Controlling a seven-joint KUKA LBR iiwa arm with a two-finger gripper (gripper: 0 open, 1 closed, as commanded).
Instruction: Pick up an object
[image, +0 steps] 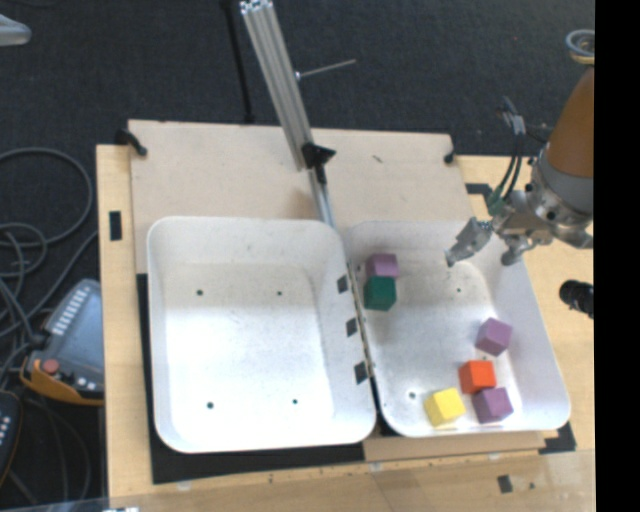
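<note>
Tan bench w/ 2 white bins, dark carpet beyond; pincer spread, nothing between fingers.

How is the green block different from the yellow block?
The green block is dark green and sits at the far end of the right bin, by the divider; the yellow block is bright yellow and lies near the front edge. The green block touches a purple block just behind it; the yellow block has an orange block and another purple block close beside it. Both are small cubes of similar size.
</note>
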